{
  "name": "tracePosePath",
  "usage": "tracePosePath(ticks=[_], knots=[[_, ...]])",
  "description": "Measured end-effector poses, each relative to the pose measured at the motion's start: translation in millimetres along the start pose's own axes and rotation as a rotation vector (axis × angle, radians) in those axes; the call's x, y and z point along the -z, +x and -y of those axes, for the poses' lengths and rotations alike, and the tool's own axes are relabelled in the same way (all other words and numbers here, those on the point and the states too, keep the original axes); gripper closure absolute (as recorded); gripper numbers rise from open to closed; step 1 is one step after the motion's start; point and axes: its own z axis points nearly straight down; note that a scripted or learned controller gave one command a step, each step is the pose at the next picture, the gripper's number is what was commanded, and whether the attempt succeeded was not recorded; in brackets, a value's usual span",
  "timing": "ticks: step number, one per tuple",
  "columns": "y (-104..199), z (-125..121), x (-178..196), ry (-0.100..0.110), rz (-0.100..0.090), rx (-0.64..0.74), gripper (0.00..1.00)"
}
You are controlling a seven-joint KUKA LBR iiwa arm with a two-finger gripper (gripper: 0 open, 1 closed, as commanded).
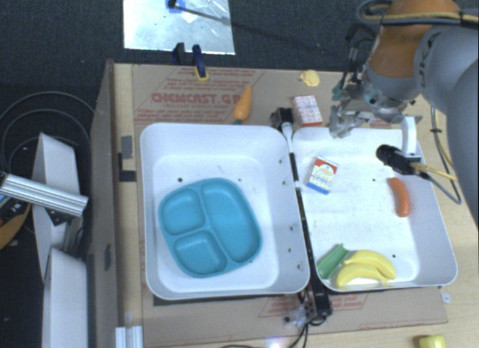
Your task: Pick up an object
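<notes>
Robotics lab, grey arm (441,55) over white bins (224,141), cardboard-topped bench (194,92), loose cables (30,114)

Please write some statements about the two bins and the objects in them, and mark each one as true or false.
1. The blue divided plate lies in the left bin. True.
2. The banana is in the left bin. False: it lies in the right bin, near its front edge.
3. The gripper is at the back edge of the right bin. True.
4. The orange sausage touches the small carton. False: they lie apart.
5. The carrot lies outside both bins. True.
</notes>
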Motion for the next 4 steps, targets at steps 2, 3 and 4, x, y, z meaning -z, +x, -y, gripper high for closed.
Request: tracePosePath(ticks=[2,3,4], knots=[[44,1,25,0.004,0.0,-0.002,0.0],[4,64,7,0.012,0.002,-0.011,0.0],[-18,1,-66,0.005,0.003,-0.004,0.0]])
